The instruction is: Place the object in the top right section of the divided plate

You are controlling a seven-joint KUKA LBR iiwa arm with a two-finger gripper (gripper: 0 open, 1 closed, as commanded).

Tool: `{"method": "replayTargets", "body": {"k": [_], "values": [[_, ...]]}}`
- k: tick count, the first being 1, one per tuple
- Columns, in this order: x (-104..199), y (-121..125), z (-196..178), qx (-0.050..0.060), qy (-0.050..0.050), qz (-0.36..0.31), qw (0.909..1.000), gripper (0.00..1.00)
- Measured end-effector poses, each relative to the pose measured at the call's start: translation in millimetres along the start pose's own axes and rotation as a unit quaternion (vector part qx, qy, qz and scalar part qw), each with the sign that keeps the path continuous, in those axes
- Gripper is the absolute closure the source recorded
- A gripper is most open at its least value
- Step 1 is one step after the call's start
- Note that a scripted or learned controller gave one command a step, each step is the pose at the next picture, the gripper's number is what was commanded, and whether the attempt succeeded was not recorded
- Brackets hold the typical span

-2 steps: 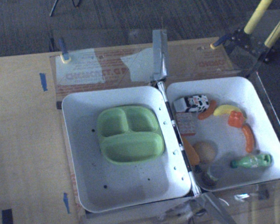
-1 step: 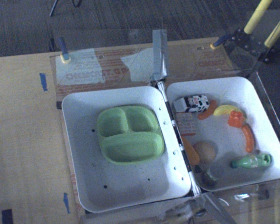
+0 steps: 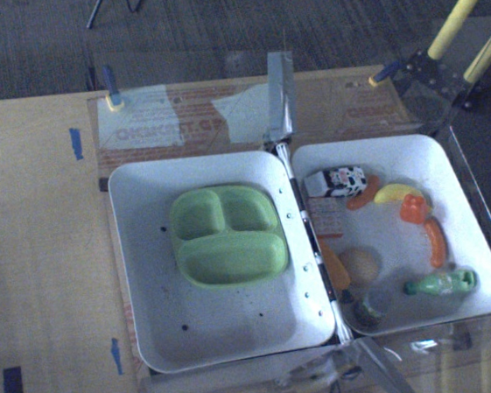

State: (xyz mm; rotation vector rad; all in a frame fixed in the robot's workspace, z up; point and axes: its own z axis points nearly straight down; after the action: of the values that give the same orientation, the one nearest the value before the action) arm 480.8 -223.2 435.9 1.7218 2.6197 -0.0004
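The divided plate (image 3: 231, 259) lay in the left bin (image 3: 154, 320), a soft green, rounded-corner dish of matte plastic with one long compartment nearest the camera and two smaller ones behind it; its top right section (image 3: 249, 207) sat just beside the seam between the bins and held nothing. Which object the task meant could not be told; every candidate lay in the right bin (image 3: 465, 177), well apart from the plate.

The likeliest failure, to my eye, was a poor pick; the things were small, crowded and mostly rounded, so a grasp could slide off or take a neighbour along. The green bottle (image 3: 440, 283) lay on its side, glossy and cylindrical, and would probably roll; the brown ball (image 3: 360, 266) looked smooth and near-spherical, touching an orange carrot-like piece (image 3: 331, 261) pressed against the bin wall, where there seemed little room to close around it. The black-and-white carton (image 3: 335, 181) was boxy and flat-faced, probably the easiest to hold; the yellow piece (image 3: 395, 192), the red piece (image 3: 412, 207) and the curved orange sausage (image 3: 436, 243) were slender and lay close together. A second risk was the drop; the target section was shallow with low ridges, so a rolling thing might cross into the neighbouring compartment or out onto the bin's slick white floor.
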Motion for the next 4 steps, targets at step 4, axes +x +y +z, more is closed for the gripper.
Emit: {"method": "replayTargets", "body": {"k": [4], "values": [[0, 0, 0, 0.0, 0.0, 0.135, 0.9908, 1.0]]}}
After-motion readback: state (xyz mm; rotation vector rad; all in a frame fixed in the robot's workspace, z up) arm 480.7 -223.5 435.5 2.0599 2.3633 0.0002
